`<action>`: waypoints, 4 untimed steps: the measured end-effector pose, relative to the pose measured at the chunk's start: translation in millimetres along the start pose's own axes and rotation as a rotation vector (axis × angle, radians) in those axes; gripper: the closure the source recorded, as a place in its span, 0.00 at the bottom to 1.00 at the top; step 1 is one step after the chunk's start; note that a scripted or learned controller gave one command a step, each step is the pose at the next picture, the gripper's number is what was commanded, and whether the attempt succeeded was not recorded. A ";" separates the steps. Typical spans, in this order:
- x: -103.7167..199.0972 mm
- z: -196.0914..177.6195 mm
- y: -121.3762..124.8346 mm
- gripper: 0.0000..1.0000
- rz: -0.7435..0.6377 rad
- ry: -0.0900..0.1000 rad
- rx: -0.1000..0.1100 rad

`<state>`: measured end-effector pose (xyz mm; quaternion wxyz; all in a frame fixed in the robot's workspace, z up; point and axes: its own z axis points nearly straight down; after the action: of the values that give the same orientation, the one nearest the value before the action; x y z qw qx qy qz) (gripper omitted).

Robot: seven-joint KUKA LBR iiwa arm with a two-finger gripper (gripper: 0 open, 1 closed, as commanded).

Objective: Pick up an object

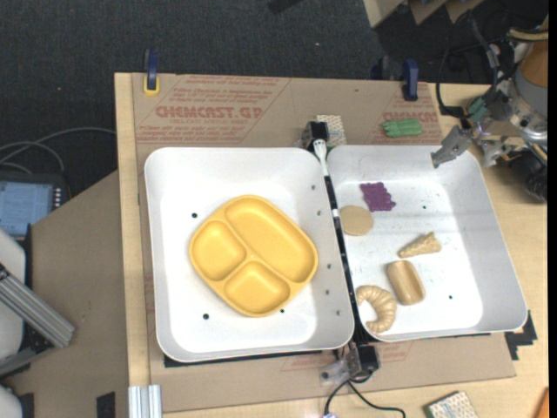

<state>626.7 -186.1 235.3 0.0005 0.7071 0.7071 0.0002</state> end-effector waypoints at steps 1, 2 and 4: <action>47.8 136.5 -5.6 0.00 -0.004 0.005 0.011; 76.1 151.5 41.5 0.00 -0.004 0.000 -0.003; 74.1 136.5 18.5 1.00 -0.001 0.000 -0.006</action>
<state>645.3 -112.0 98.8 0.0026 0.7068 0.7074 0.0023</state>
